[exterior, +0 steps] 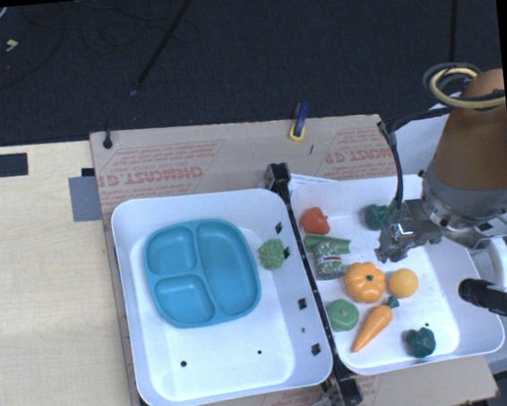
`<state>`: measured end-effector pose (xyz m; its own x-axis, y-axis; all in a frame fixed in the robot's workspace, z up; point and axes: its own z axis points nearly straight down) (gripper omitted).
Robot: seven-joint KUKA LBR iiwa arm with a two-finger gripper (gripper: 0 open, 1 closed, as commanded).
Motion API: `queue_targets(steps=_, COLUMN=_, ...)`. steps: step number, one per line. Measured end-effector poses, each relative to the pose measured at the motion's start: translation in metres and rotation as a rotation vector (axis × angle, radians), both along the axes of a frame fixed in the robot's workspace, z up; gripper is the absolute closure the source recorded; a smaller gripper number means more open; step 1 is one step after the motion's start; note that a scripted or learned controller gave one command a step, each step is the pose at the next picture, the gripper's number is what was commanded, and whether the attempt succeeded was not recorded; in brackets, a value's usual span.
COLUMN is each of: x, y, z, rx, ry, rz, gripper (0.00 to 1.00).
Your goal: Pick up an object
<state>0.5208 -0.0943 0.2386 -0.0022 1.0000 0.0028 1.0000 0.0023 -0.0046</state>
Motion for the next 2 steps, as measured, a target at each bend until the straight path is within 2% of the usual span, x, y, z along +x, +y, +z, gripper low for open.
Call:
queue_targets(steps=1, x=-0.0263, y=0.0297, z=-0.0226, rx=0.000, ry=0.003, rz=0.000, gripper=1.00)
queue_targets(steps=2, x=-0.0234, y=0.0221, z=-0.0170, rx=-0.002, ry=-0.001, rz=-0.003, gripper=1.00)
